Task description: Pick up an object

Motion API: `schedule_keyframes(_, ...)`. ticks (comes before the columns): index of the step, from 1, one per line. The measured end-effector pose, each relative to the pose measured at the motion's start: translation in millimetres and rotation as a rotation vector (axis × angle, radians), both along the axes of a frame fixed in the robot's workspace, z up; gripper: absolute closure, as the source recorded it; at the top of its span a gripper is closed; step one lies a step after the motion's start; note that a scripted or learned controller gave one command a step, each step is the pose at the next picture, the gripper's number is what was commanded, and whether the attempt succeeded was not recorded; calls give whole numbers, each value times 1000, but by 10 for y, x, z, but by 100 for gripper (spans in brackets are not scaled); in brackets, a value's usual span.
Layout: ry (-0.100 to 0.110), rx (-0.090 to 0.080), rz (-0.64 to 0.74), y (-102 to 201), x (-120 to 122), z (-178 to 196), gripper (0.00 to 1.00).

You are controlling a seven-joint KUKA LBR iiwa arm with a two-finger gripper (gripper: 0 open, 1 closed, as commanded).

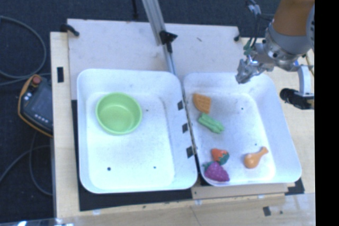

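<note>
While the arm (290, 13) reaches in from three o'clock, its gripper (244, 74) hangs over the far rim of the right bin (275, 114), at roughly the twelve o'clock edge of that bin. Whether anything is in its grasp, or how wide it stands, cannot be told from this angle; nothing visibly sits at its tip.

Five small toys lie in the right bin. An orange wedge-shaped piece (202, 102) sits toward ten o'clock of the bin, near the divider between the bins. Just beyond it toward five o'clock lies a green ridged vegetable (211, 124), set at a slant. At the bin's six o'clock edge a purple bunch of grapes (216, 172) rests, touching a red and green piece (220, 155) at its twelve o'clock. An orange drumstick (255, 157) lies toward five o'clock of the bin, apart from the others.

A green bowl (118, 113) stands upright in the left bin (159, 166), toward its ten o'clock corner.
</note>
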State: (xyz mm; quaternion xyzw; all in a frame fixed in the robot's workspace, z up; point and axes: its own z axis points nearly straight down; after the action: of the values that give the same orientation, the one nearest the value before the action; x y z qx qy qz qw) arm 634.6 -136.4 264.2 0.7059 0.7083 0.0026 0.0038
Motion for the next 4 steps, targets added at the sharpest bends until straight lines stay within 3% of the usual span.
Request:
schedule_keyframes(1, 6, 2, 1, -5, 8, 94, 100)
schedule_keyframes(3, 9, 2, 3, 1028, -270, -126, 100)
schedule_keyframes(4, 8, 4, 4, 1537, -420, -64, 100)
